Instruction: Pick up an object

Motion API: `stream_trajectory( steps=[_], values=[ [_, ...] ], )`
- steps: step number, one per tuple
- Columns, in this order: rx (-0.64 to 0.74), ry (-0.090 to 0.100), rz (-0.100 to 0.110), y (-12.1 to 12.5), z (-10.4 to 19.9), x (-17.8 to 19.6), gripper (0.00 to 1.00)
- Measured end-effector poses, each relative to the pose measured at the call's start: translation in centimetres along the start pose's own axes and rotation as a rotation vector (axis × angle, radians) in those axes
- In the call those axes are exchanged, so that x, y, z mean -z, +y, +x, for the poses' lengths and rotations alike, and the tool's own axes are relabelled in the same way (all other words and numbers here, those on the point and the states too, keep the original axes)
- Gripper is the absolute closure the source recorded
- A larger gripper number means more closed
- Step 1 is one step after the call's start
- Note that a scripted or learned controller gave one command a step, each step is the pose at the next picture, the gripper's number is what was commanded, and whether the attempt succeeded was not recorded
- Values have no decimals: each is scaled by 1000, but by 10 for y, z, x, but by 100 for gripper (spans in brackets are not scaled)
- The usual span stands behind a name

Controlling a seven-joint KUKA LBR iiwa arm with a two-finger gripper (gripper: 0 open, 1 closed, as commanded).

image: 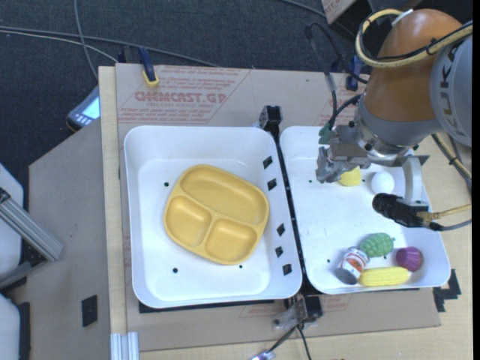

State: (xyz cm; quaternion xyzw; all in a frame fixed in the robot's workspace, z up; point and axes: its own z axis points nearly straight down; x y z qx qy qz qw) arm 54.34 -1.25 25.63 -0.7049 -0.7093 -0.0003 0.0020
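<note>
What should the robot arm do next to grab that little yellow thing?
Probably lower a little and close on the small yellow object. The gripper sits right beside it at the far end of the right bin, while the white ball lies just to its right, so a short, careful move seems best.

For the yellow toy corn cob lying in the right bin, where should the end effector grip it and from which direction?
Grip the yellow toy corn cob at mid-length from straight above, fingers closing across its narrow width. It lies flat lengthwise along the white right bin's near wall, with a small can and purple piece crowding its ends.
</note>
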Motion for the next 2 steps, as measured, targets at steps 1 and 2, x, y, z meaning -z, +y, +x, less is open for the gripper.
stream_trajectory(
  steps=[1,2],
  values=[
    [-1,-2,-2,3,49,-1,100],
    [-1,-2,-3,15,93,-9,100]
  ],
)
